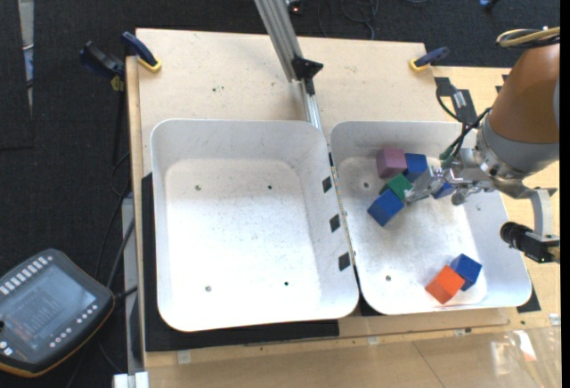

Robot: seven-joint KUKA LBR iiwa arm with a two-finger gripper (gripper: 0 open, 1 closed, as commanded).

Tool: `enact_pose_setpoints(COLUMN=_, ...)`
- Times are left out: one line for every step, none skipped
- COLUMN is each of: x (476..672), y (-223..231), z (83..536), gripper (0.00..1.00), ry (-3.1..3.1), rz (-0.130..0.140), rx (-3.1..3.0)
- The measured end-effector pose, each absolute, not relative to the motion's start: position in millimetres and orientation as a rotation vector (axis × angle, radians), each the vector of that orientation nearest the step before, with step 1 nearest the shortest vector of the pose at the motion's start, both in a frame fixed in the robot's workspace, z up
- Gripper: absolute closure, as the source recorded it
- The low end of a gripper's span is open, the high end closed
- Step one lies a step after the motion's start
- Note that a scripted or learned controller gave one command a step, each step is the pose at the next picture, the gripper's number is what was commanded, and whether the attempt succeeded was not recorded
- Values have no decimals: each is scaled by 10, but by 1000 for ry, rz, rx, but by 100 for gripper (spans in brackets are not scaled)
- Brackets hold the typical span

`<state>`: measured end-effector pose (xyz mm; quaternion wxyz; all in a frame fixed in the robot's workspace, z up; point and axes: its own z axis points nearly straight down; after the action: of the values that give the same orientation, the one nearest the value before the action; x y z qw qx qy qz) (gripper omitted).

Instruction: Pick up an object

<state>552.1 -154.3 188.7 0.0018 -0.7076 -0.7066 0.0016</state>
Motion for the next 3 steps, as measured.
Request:
enact_pose_setpoints(x=5408, y=-1532, z=1323, gripper=0, ry=-2216, rz=6, rx=-2219)
enact_pose_setpoints(x=5435, y=-1538, z=1460, gripper=100, ry=-2222, rz=-2, rx=-2224)
enact_pose_setpoints(x=5406, y=-1483, z=1916, gripper=100, ry=-2228, rz=-5, rx=-2223)
